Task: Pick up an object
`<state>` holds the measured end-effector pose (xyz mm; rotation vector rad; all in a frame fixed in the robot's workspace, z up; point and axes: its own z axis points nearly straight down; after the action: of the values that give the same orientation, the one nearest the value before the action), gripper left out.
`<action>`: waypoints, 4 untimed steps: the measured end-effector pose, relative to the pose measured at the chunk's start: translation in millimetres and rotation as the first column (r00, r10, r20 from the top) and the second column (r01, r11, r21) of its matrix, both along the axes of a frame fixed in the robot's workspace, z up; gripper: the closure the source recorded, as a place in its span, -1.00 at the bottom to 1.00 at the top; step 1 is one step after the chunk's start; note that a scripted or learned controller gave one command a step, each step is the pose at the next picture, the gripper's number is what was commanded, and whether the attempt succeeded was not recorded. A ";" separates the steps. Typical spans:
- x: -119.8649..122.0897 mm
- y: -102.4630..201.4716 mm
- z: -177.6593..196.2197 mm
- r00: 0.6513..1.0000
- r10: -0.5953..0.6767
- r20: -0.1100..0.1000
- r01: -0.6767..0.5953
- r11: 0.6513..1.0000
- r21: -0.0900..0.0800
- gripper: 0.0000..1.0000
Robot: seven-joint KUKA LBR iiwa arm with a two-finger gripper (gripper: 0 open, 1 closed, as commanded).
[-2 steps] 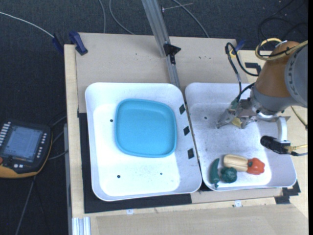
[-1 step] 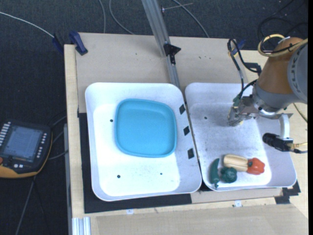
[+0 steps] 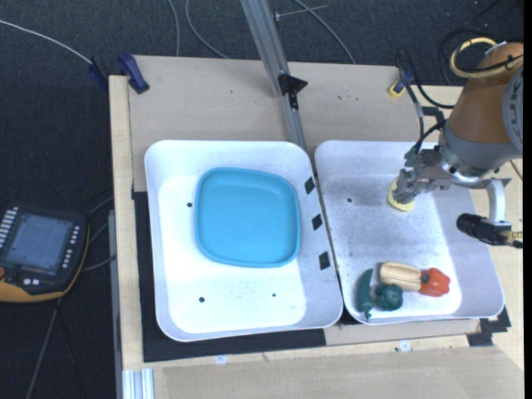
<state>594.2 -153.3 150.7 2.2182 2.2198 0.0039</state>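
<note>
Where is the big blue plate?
The blue plate lies in the left white bin, near its middle, across the divider from the gripper.

Left bin (image 3: 166, 248): one plate (image 3: 248, 216) lying flat near its centre. Right bin (image 3: 366, 173), touching it: gripper (image 3: 405, 191) over a small round object (image 3: 402, 201) toward the rear; toy vegetables (image 3: 403, 284) clustered along the front edge.
</note>
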 end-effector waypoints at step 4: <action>-12.5 91.1 114.4 1.000 0.003 -0.003 -0.003 1.000 0.002 1.00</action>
<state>581.7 -62.2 265.1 2.2168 2.2261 0.0027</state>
